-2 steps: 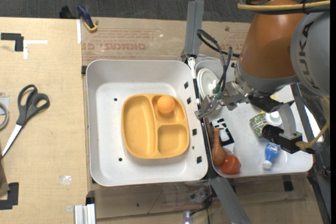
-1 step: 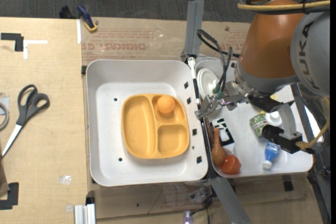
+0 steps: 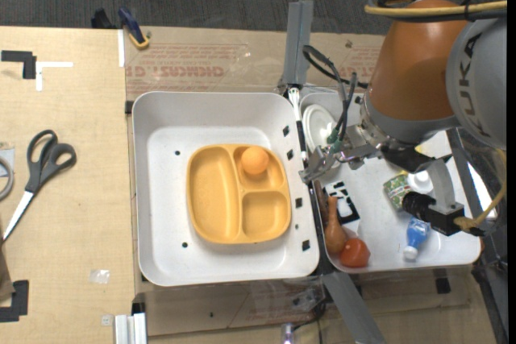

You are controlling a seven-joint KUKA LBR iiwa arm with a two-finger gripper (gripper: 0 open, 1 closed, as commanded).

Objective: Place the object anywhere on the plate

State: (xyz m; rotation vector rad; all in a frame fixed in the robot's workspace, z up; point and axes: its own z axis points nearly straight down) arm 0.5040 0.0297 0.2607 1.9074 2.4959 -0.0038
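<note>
Seen from above the bench, a KUKA arm [image 3: 427,60] leans in from the right over two shallow white bins. The left bin [image 3: 153,197] carries a yellow divided plate [image 3: 214,193], and a small orange ball [image 3: 255,161] already sits in the plate's upper right compartment, apart from the gripper.

The gripper [image 3: 322,161] hangs low at the seam between the two bins, just right of the plate, its tip lost among cables and the bin rims. Whether it is spread or pressed together cannot be told, and nothing can be seen in its hold.

In the right bin [image 3: 379,250] lie an orange carrot-like piece [image 3: 330,223] touching a red tomato-like piece [image 3: 353,252], a small blue-capped bottle [image 3: 414,238], a green packet [image 3: 397,189] and a white round item [image 3: 318,125] under the wrist. Scissors [image 3: 40,165] rest on the wooden bench well to the left.

Judged from its look, the ball is light, rigid and smooth, apt to roll and to squirt out of a pinch that lands off centre; a hold squarely across its widest part would suit it. With the ball resting inside a compartment, the placement appears done, unless another piece from the right bin is meant.
</note>
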